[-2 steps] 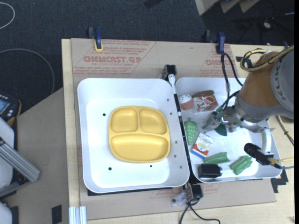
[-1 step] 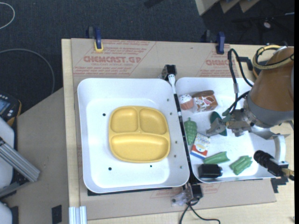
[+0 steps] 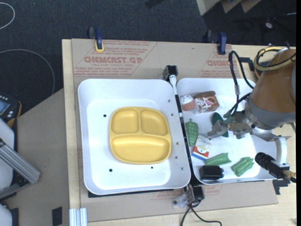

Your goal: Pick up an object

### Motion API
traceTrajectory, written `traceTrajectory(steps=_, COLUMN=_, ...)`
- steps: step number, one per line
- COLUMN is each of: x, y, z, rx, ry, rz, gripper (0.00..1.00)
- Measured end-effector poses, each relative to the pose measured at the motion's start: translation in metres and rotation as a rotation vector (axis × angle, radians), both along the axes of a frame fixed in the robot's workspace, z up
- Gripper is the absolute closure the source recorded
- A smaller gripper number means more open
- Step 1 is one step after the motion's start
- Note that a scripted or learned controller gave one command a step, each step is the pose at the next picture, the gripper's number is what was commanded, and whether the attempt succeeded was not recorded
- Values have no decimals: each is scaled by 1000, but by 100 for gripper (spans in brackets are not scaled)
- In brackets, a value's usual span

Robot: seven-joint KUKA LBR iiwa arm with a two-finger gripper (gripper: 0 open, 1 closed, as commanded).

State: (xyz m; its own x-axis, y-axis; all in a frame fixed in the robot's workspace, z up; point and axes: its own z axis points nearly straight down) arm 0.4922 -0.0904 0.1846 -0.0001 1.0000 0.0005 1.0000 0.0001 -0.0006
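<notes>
Green pepper (image 3: 192, 132) lies just left of my gripper (image 3: 217, 126), long axis running top to bottom. Whether I'm open or clenched, I cannot tell; nothing seems held.

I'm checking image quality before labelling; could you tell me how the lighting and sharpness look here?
Camera view: even, soft light with faint shadows; the left bin is bright white without hiding the yellow tray; the gripper and small right-bin items look slightly soft.
</notes>
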Motion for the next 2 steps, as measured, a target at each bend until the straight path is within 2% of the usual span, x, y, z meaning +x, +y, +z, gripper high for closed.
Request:
traceTrajectory(steps=1, x=1, y=0, z=11, rx=-1, ry=-3, rz=1, gripper=100)
traceTrajectory(steps=2, x=-14, y=64, z=5, rx=3, ry=3, rz=6, gripper=100)
